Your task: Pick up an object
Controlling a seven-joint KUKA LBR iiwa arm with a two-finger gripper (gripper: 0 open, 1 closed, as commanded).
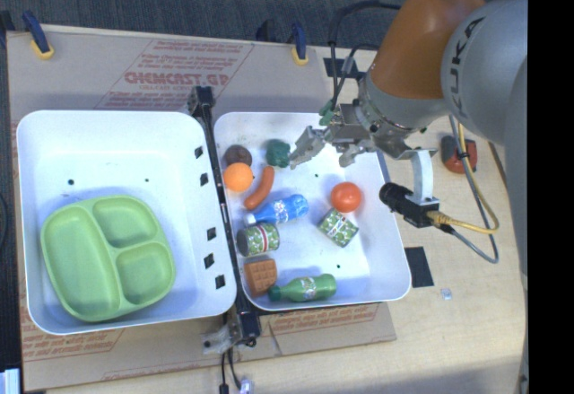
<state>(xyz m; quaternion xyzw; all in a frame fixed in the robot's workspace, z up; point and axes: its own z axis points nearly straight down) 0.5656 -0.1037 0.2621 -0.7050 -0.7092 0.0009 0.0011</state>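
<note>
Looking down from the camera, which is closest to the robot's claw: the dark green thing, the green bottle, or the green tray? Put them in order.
From the gripper:
1. Dark green thing, just beside it in the right bin.
2. Green bottle, at that bin's near edge.
3. Green tray, over in the left bin.

Arm [466, 42] cut off by top and right edges; its base out of frame. Hand [309, 145] small and partly blurred; finger state unreadable. Arm body covers the upper right corner of the right bin [395, 267]. Print on the can [338, 227] and on the blue bottle [280, 209] too small to read.
</note>
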